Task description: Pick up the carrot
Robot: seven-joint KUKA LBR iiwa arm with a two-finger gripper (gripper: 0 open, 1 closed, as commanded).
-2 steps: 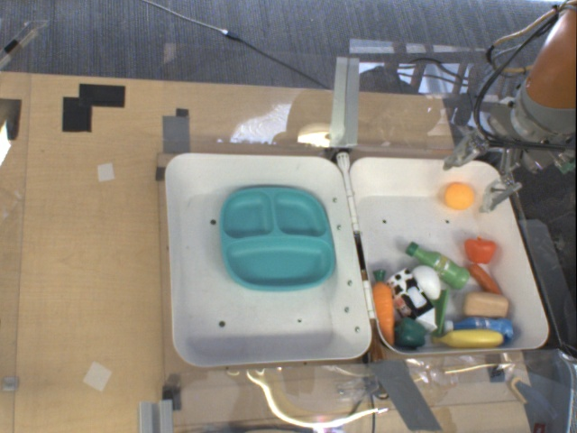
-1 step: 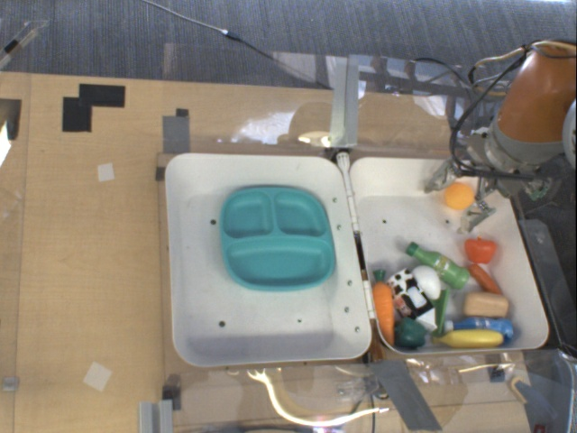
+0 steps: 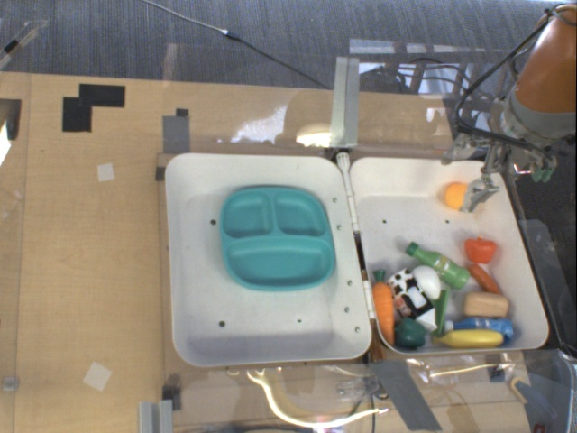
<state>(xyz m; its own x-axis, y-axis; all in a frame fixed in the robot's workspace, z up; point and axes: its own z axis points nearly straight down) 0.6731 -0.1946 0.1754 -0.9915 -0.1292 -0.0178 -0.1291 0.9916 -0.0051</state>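
Claw (image 3: 480, 193) hangs over the right bin (image 3: 532, 269)'s far corner, finger state unclear, carrot (image 3: 384, 307) well apart.

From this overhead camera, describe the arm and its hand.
The arm has a rounded orange band over a grey wrist section. Dark cables loop along its left side. The hand is small, metallic grey, with thin fingers pointing down.

This looks like a robotics lab rather than a home or kitchen. A plywood bench (image 3: 81, 269) carries black marker patches (image 3: 90, 105), taped corners and two white bins (image 3: 207, 332), with a loose cable (image 3: 180, 14) trailing over grey carpet (image 3: 270, 25); plastic toy food (image 3: 442, 300) lies in a heap, probably test props.
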